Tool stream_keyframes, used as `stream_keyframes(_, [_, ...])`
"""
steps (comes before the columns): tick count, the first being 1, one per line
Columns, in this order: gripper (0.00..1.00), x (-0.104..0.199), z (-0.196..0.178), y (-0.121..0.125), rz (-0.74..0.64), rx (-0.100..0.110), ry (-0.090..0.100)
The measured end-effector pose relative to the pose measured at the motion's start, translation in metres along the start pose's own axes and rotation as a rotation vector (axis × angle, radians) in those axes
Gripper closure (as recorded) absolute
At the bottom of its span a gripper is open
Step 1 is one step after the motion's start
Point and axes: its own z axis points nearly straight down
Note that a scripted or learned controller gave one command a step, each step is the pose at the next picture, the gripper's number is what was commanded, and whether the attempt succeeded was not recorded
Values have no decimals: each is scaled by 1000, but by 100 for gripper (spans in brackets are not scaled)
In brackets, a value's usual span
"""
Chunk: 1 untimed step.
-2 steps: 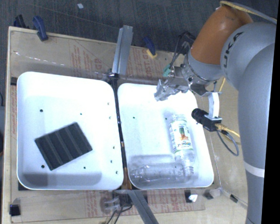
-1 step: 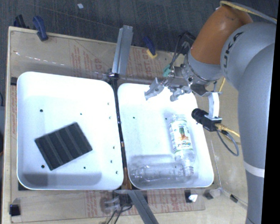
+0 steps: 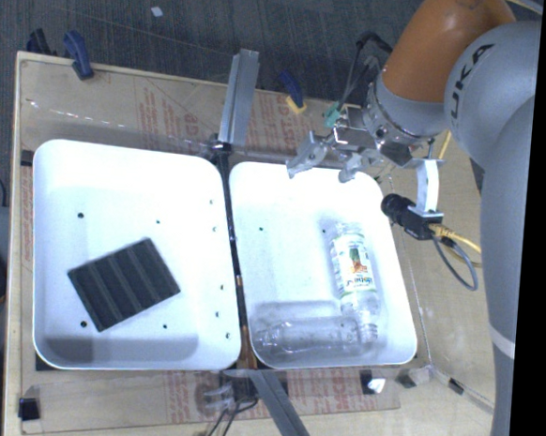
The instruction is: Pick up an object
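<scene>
Nearest, a clear bottle (image 3: pixel 313 330) lies on its side along the near wall of the right bin (image 3: pixel 251 258). Just beyond it, touching at its cap end, a labelled bottle (image 3: pixel 353 270) lies lengthwise toward the far side. Left of these, the left bin (image 3: pixel 60 167) holds a dark ribbed pad (image 3: pixel 123 282) flat on its floor. Farther back, the gripper (image 3: pixel 322 165) hangs over the right bin's far rim, fingers spread apart and nothing between them, well apart from both bottles.
</scene>
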Motion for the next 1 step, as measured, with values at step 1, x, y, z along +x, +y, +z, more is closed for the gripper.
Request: stream_keyframes(1, [0, -54, 64, -21, -37, 3, -1])
